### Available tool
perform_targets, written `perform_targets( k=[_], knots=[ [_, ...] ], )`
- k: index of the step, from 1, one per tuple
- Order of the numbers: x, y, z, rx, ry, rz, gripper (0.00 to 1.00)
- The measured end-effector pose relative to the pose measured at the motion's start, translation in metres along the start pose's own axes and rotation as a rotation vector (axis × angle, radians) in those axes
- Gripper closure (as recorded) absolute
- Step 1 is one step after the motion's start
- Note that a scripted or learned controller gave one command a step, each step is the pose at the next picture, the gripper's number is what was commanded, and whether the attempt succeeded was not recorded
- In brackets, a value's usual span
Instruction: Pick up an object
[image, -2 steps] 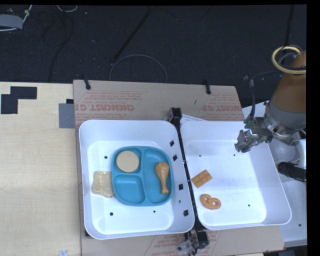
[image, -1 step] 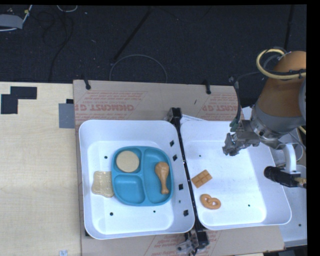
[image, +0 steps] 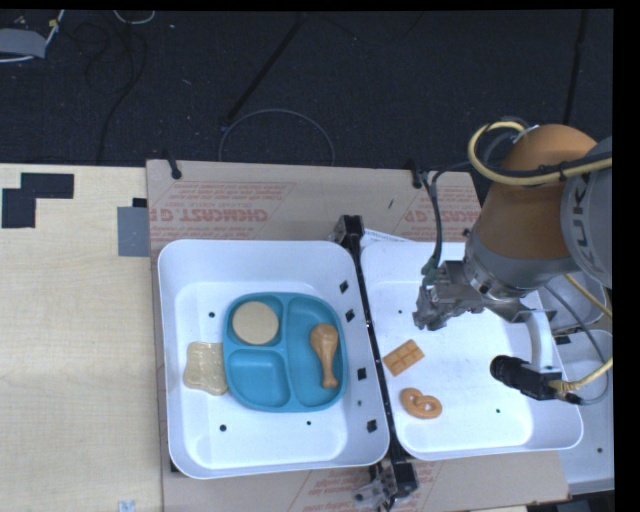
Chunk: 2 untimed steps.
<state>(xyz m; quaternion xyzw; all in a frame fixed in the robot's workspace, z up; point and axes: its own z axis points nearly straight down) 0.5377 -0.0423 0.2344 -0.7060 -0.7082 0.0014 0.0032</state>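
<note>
Robot gripper (image: 432, 312) hovers above the right bin (image: 500, 440), nothing visibly held, poised over a cracker (image: 403, 357); finger opening unclear.

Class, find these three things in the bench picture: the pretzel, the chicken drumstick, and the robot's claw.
pretzel (image: 421, 404), camera view, right bin: on the middle of its twisted loops.
chicken drumstick (image: 325, 350), camera view, blue tray's right compartment: on its shaft, just below the meaty end.
claw (image: 432, 312), camera view, right bin: at its dark tip.
</note>
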Motion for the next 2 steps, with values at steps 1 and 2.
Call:
perform_targets(
  k=[1,2],
  knots=[
    [0.049,-0.014,0.013,0.000,-0.001,0.000,1.00],
    [0.110,-0.024,0.017,0.000,0.000,-0.002,1.00]
  ],
)
